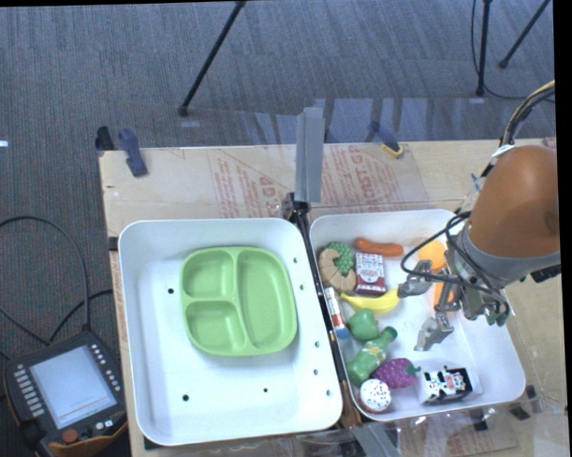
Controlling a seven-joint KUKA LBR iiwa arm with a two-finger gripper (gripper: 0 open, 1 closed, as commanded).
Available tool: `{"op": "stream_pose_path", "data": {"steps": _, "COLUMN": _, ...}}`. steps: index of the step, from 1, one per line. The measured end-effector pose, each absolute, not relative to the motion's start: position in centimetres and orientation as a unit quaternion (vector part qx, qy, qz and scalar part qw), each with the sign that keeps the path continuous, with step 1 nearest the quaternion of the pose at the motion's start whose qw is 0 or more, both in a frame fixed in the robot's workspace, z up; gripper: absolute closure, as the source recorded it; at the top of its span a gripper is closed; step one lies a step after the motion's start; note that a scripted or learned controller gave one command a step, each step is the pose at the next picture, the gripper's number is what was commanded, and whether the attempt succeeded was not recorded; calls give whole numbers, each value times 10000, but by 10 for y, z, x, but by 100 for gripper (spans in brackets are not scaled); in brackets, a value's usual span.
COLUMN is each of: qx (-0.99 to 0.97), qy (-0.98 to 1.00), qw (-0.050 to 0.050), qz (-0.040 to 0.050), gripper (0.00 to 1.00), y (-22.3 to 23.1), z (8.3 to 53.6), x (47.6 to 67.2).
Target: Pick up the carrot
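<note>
Camera view: green divided plate [239, 299] in left bin [142, 275], far left of fingers. Carrot [378, 248] in right bin [497, 356], lying up-left of fingers, apart from them, above ketchup packet [370, 272]. Gripper [437, 307] over right bin, fingers [432, 332] spread, nothing between them

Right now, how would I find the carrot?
Look in the right bin, the one crowded with toy food. Along its far edge, behind the red packet, lies the carrot: a thin orange stick with a green tip.
</note>
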State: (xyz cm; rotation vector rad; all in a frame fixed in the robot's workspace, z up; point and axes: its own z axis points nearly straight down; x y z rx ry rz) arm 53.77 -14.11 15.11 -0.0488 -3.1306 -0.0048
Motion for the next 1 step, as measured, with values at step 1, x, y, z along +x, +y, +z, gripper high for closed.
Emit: {"op": "stream_pose_path", "data": {"steps": 1, "qx": -156, "qy": -9999, "qw": 32, "qz": -15, "gripper": 0, "y": -178, "z": 84, "x": 589}}
